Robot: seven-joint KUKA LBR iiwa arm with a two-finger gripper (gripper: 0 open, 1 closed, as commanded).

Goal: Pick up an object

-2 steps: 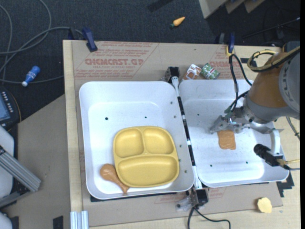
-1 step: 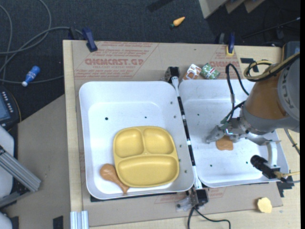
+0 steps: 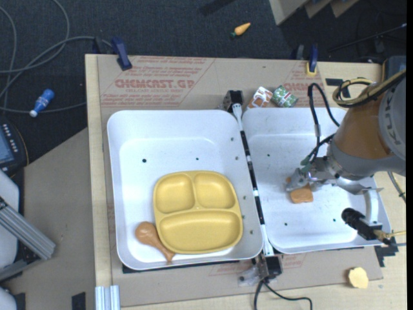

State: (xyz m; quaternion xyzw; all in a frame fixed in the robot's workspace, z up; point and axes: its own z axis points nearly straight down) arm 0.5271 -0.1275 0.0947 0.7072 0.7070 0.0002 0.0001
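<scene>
camera view: the grey arm [image 3: 371,137] with its orange band reaches in from the right and lowers its gripper [image 3: 303,181] into the right bin [image 3: 284,234]. a small orange-tan lump [image 3: 301,196], rounded and matte like a piece of toy food, lies on the bin floor just below the gripper, touching or nearly touching it; whether the gripper is apart or together cannot be told from this slant. the lump sits near the middle of the right bin, a little toward its left wall. both bins are shallow, smooth white plastic with rounded corners. the left bin [image 3: 129,141] holds a glossy yellow divided plate [image 3: 197,212] with three compartments, and a tan toy drumstick [image 3: 151,236] lies against the plate's lower left edge. the bench [image 3: 168,82] is covered in printed brown cardboard.
</scene>
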